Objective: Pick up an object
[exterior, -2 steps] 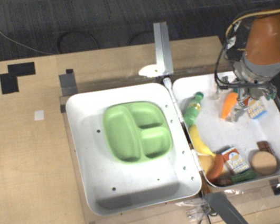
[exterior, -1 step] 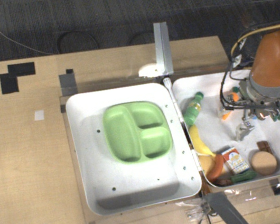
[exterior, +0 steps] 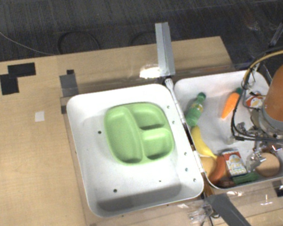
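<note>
Tan, rounded object (exterior: 270,165) lies in the right bin (exterior: 209,84), near corner, just beside the gripper (exterior: 258,158); finger state can't be made out. Small carton (exterior: 236,164) sits just left.

A pale wooden table (exterior: 27,173) fills the left and centre of the frame, seen from above at a slant. Black rectangular markings (exterior: 16,77) sit near its upper left corner, and small pale squares (exterior: 39,116) lie on its left side. Dark grey carpeted floor (exterior: 112,6) runs across the top of the frame, crossed by a thin light cable (exterior: 8,35) at upper left and a black cable loop (exterior: 77,40) at the table's far edge. A grey metal post (exterior: 164,49) stands upright at top centre. Grey metal brackets (exterior: 69,84) are fixed to the tabletop. The light is even, with soft shadows.
</note>
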